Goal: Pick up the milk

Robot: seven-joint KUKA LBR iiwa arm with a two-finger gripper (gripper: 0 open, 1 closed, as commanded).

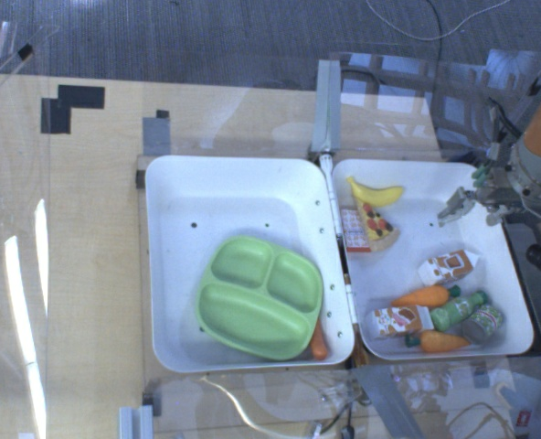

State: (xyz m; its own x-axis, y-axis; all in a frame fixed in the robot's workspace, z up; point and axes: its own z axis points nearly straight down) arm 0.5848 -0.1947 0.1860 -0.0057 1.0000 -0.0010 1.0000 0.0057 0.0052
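Note:
The milk is a small white and brown carton lying on its side in the right bin, right of centre. My gripper hangs over the bin's right rim, farther back than the milk and apart from it. Its two fingers are spread open and there is nothing between them. The grey arm with its orange band comes in from the right edge.
Near the milk lie a carrot, a second small carton, a green bottle, a can and another carrot. A banana and a pizza slice sit at the back left. A green divided plate is in the left bin.

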